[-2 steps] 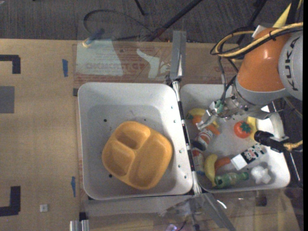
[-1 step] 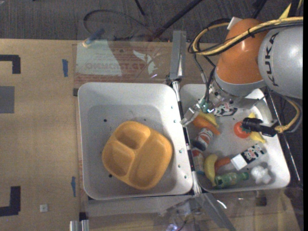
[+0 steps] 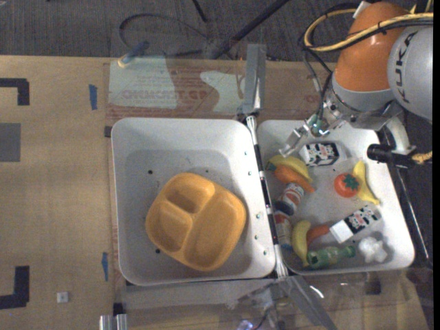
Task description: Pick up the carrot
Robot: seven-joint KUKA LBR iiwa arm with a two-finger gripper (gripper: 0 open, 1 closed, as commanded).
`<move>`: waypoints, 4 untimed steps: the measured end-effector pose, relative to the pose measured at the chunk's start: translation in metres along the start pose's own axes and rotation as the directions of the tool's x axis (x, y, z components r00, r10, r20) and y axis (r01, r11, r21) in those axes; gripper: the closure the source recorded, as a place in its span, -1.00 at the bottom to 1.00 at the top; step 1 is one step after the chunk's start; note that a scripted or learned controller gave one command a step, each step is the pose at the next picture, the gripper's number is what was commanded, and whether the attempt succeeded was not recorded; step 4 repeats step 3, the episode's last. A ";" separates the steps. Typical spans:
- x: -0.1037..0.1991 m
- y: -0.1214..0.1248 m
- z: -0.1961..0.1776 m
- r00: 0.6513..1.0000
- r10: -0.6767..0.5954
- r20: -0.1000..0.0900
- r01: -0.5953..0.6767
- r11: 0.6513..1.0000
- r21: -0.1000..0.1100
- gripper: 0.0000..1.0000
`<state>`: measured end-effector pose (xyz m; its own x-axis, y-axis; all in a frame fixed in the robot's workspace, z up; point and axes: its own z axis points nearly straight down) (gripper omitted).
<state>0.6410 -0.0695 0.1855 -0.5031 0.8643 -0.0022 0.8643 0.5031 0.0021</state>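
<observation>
I start with the two white bins: the left bin [image 3: 130,143] carries a yellow sectioned plate [image 3: 196,220], and the right bin [image 3: 402,249] is crowded with toy food. The arm [image 3: 375,47] reaches in from the right, and its gripper [image 3: 302,135] hangs above the right bin's upper left corner. Its fingers [image 3: 291,141] look spread apart with nothing between them, though they are small and a little blurred.

The carrot [image 3: 291,177] lies just below the gripper, slanting across the bin's left side. It touches a yellow banana [image 3: 289,163] along its upper edge, and a small red-labelled bottle [image 3: 291,199] sits right beneath it. A milk carton [image 3: 320,153] stands near to its upper right.

To do this well, I judge I should line the fingers across the carrot's narrow width, turned so one finger slips between carrot and banana. Coming down near the carrot's lower right end looks safest, since the neighbours crowd it less there.
</observation>
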 end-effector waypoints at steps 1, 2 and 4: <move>-0.039 -0.042 0.065 0.969 0.246 0.002 -0.245 0.969 -0.011 -1.00; -0.032 -0.034 0.078 0.971 0.237 0.027 -0.236 0.971 -0.033 -1.00; 0.008 -0.021 -0.002 0.992 0.125 0.001 -0.125 0.992 -0.003 -1.00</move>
